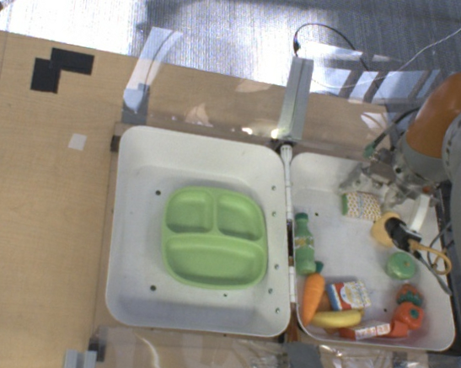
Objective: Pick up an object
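My gripper (378, 176) sits low over the far edge of the right white plastic bin (323, 315), directly above the small flat speckled packet with a green end (362, 207) that lies near that far edge. I judge the packet light, thin and pliable, likely to buckle or slide, so it should be taken across its short width near the middle. I cannot tell from here how my gripper is set, nor whether it touches the packet.
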Robot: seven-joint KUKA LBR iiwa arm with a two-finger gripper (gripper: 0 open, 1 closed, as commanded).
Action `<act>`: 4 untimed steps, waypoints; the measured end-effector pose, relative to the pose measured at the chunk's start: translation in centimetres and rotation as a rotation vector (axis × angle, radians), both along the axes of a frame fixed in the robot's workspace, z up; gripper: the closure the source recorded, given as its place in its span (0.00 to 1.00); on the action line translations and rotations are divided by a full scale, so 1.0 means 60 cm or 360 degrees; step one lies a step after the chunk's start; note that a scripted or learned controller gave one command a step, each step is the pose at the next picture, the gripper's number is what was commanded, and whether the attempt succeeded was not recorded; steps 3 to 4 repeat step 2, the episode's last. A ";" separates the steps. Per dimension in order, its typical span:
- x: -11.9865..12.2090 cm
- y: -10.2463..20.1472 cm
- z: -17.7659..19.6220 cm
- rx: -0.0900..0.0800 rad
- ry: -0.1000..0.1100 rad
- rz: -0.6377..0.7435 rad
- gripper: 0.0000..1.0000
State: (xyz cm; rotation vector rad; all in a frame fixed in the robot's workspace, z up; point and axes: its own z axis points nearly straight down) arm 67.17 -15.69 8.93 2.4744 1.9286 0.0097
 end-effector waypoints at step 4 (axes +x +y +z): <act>-0.144 0.166 0.162 0.0001 0.0002 0.0101 1.00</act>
